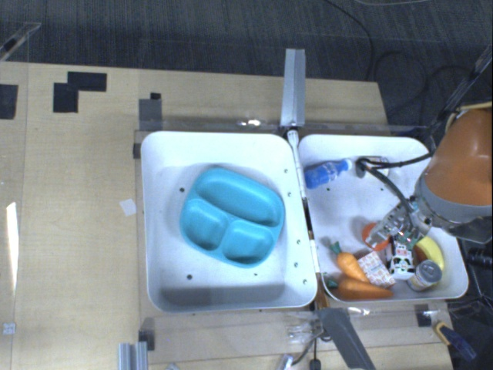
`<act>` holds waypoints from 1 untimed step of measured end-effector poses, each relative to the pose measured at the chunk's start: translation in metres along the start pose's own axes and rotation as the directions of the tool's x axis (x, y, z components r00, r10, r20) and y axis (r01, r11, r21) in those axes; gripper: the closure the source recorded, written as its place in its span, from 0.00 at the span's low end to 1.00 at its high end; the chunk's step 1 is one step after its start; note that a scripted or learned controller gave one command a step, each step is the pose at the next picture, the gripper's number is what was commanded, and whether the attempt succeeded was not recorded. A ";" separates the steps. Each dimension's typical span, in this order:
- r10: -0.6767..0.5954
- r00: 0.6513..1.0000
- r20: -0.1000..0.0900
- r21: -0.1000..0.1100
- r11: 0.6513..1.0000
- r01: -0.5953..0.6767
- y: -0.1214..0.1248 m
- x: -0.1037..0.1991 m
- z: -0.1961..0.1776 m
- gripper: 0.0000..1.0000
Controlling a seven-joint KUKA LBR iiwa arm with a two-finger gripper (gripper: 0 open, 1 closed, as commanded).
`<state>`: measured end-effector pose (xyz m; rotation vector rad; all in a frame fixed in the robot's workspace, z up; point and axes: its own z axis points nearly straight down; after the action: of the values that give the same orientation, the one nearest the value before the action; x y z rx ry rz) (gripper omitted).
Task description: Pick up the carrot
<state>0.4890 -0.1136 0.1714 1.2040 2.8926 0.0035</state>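
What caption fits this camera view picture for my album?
Robot claw hovering over a carrot in the right bin, blue tray next door.

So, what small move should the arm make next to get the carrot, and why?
Probably shift the gripper a little toward the left bin and the bin's near wall, then lower. It hangs over the clutter in the right bin, while the carrot lies beside it, near the divider.

On the tabletop (77,206), the left bin (162,284) holds a tray (231,216). In the right bin (339,206), a bottle (327,173) lies at eleven o'clock and a carrot (350,265) at seven.
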 end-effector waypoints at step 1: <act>-0.002 1.000 0.007 -0.005 1.000 0.002 0.003 -0.002 -0.011 1.00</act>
<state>0.4920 -0.1128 0.1827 1.1982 2.8862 0.0068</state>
